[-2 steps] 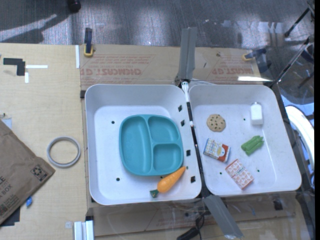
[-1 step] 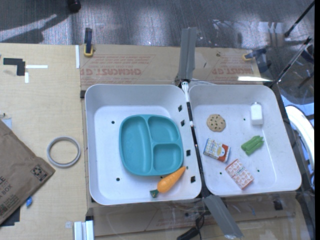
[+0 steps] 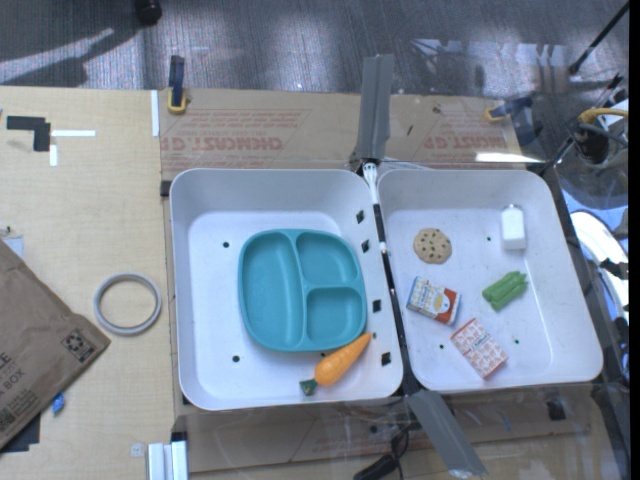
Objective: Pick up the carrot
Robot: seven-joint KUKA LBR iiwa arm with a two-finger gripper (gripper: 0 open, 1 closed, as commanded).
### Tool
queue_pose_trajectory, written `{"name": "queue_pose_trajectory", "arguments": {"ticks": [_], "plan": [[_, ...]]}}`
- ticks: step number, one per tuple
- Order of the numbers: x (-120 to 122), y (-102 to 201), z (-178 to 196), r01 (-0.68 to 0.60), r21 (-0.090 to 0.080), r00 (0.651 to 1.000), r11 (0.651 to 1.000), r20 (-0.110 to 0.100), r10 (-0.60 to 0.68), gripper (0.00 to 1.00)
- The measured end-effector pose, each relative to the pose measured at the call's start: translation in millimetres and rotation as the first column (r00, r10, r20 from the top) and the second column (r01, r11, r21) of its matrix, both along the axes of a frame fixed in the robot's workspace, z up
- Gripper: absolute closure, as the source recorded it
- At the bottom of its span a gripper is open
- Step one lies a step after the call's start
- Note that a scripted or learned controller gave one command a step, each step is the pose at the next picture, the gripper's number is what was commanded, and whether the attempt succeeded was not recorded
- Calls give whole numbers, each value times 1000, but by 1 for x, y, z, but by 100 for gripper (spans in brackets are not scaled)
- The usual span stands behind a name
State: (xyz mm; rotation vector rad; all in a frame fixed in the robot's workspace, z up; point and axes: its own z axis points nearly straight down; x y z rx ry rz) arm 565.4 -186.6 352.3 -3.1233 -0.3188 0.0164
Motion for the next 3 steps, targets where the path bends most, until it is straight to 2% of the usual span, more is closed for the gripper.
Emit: {"name": "queue_pose_trajectory", "arguments": {"ticks": [1,2,3], "plan": [[47,-36,83,-2,0,1000,1000,1,2,0],[50,-35,87,-8,-1,1000,1000,-9,8,100],[-13,-36,85,1,0,1000,1000,0,-1,100]]}}
